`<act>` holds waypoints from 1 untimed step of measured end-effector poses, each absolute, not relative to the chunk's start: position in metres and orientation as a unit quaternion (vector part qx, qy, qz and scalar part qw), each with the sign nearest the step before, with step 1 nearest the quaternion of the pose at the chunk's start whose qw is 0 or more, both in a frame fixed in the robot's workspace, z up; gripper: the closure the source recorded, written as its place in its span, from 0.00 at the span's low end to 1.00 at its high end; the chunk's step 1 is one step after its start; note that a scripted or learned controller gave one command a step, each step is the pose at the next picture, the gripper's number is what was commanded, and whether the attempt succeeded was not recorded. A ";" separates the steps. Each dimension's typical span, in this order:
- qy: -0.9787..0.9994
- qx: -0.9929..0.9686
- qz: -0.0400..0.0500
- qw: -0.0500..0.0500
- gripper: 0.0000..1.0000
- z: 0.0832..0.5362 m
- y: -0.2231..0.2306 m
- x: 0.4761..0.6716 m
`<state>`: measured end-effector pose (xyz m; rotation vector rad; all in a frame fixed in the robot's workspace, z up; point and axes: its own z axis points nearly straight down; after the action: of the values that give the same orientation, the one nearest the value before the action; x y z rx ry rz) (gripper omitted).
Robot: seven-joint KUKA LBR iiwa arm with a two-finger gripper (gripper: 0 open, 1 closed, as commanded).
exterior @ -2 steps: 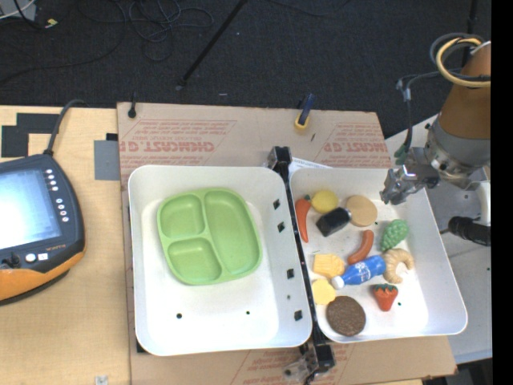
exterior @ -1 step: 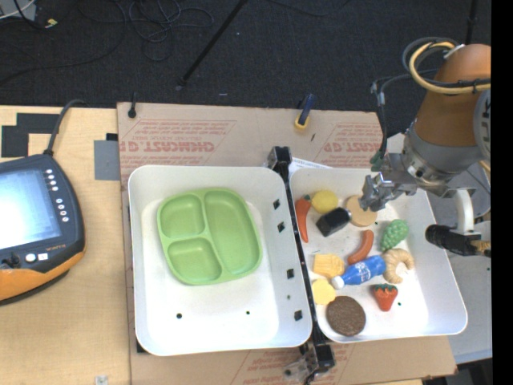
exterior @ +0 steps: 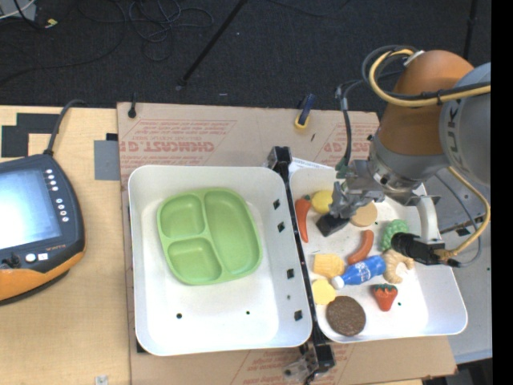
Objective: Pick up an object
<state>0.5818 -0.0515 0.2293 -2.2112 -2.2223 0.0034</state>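
Note:
My gripper [exterior: 335, 215] hangs low over the upper left part of the right bin [exterior: 445, 315], its dark fingers pointing down among toy foods. Just left of it lie a yellow lemon-like piece [exterior: 321, 201] and a red chili [exterior: 302, 217]. To its right sit a tan round piece [exterior: 365, 215] and a red sausage [exterior: 361, 245]. Nothing shows between the fingers.
Also in the right bin lie a blue bottle [exterior: 361, 271], a yellow chunk [exterior: 326, 264], a brown round patty [exterior: 346, 314], a strawberry [exterior: 385, 295] and green broccoli [exterior: 393, 233]. The left bin [exterior: 152, 327] holds a green divided plate [exterior: 209, 236]. A tablet pendant [exterior: 36, 223] rests far left.

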 end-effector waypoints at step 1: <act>-0.708 -0.706 0.002 0.004 1.00 0.219 -0.001 0.557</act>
<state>0.5569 -0.0009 0.2186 -2.2123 -2.2201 0.0070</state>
